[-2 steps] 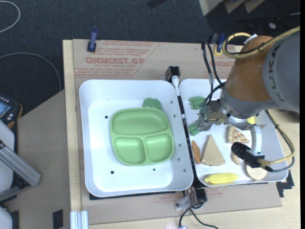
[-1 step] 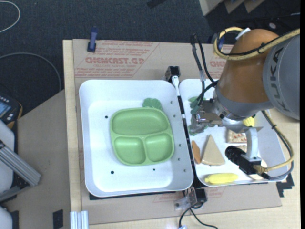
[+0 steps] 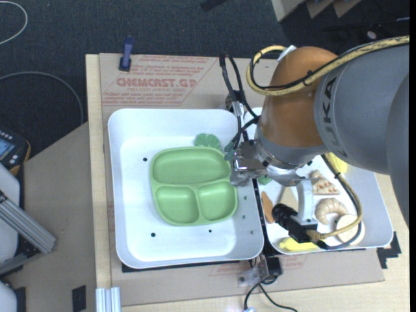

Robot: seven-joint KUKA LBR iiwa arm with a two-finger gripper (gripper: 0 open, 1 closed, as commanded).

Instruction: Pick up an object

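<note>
**Arm low over the seam between two bins**

A brown cardboard-covered bench [image 3: 162, 77] on dark carpet bears two shallow white bins. The grey arm with its orange band [image 3: 292, 103] reaches over the right bin [image 3: 380, 223]. In the left bin [image 3: 127, 174] lies a green three-compartment plastic tray [image 3: 193, 185]; the gripper [image 3: 242, 164] sits just beside its right edge, whether open or closed I cannot tell. A croissant-shaped beige toy [image 3: 329, 208] lies in the right bin, near the arm
</note>
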